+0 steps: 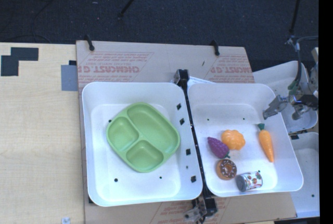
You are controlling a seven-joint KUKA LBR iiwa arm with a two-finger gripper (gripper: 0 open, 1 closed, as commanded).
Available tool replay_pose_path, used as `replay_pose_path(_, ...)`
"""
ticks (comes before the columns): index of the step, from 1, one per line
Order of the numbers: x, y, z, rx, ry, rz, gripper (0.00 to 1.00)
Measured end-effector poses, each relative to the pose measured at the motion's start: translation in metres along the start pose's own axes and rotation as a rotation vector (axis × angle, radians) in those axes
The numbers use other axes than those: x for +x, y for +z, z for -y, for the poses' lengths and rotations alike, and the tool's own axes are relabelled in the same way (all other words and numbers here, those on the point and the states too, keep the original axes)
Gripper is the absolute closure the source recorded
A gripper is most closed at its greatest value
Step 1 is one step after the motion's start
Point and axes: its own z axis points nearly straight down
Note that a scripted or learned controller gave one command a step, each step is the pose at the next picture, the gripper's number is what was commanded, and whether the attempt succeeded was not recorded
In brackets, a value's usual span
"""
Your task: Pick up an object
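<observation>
Nothing is picked up yet: the gripper (274, 107) hovers at the right bin's (244, 94) two-o'clock edge, whether its jaws are spread I cannot tell, just above the carrot (267, 146), with the pick left to do.

A pale wooden bench (36, 139) fills the frame's lower left, carrying a brown cardboard sheet (156, 64) at centre. Two white bins rest on the sheet: left bin (99, 186), right bin (289, 178).
</observation>
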Motion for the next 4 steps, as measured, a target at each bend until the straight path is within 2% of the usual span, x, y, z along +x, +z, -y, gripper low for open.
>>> replay_pose_path(1,0.0,-0.006,-0.002,-0.012,-0.003,0.003,0.0)
replay_pose_path(2,0.011,0.05,0.0,-0.006,-0.003,0.001,0.0)
replay_pose_path(4,0.013,0.138,-0.005,-0.006,-0.001,0.0,0.0)
